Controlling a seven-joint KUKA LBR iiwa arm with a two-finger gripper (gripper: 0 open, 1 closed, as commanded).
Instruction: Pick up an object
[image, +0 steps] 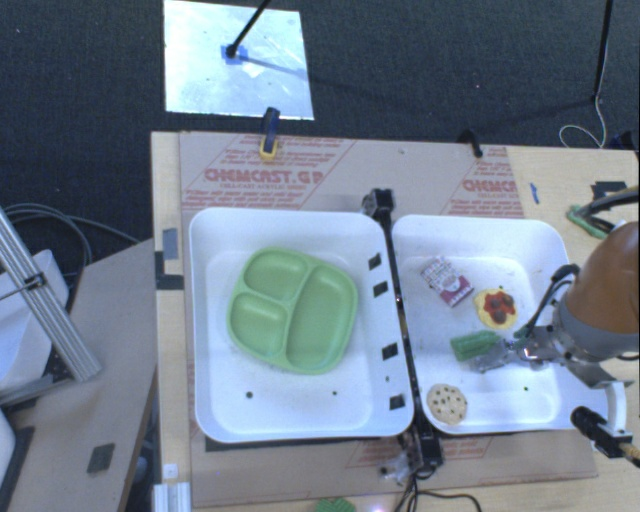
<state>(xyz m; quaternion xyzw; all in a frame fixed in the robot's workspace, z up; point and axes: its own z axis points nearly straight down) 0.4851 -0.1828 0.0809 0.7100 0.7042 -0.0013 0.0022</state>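
A green divided plate (293, 310) lies in the left bin (215, 400).

Green block (474, 346) flat in right bin (540, 410), gripper (497, 355) touching; cookie (447, 403) near front wall.

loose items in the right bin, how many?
4. Red-and-white packet toward the back, round yellow-and-red toy to its right, green block at the gripper, chocolate-chip cookie near the front. The arm may hide more.

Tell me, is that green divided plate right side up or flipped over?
Right side up. The green plate lies flat in the left bin, its three hollow compartments facing the camera.
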